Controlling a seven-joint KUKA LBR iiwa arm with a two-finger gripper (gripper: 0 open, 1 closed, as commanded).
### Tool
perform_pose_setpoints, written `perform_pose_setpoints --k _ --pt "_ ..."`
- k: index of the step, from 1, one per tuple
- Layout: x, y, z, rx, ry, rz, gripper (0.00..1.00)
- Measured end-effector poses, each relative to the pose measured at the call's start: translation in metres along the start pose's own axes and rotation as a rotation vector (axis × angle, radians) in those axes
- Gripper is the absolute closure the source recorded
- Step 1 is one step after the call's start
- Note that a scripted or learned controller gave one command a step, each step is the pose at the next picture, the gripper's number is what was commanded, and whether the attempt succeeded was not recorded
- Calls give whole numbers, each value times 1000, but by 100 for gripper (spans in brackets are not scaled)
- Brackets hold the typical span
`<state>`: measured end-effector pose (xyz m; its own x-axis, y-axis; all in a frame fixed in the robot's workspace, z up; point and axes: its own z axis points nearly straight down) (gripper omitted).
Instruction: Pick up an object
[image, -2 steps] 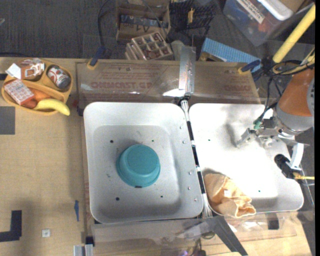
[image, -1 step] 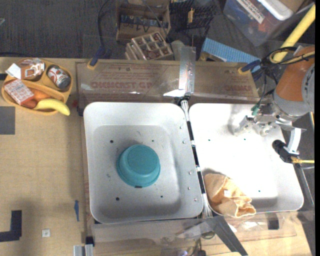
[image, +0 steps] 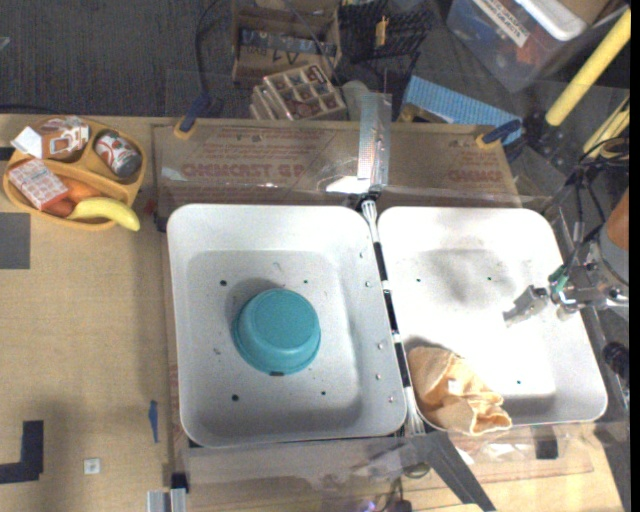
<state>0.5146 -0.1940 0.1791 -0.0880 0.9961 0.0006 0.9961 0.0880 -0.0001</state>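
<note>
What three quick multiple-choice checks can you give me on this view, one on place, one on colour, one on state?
1. Where is the bowl?
A. left bin
B. right bin
C. on the bench outside the bins

2. What colour is the bowl?
A. red
B. teal
C. black

3. How does the cloth lie?
A. folded flat at the centre of the left bin
B. crumpled in the near left corner of the right bin
C. draped over the bowl

Key: 1 A, the bowl sits mid-floor of the left bin. 2 B, it is plainly teal. 3 B, the tan cloth is bunched in that corner of the right bin, apart from the hand.
</note>
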Motion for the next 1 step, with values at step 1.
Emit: perform_pose_setpoints --k 1 --pt "61 28 48 1 0 33 0"
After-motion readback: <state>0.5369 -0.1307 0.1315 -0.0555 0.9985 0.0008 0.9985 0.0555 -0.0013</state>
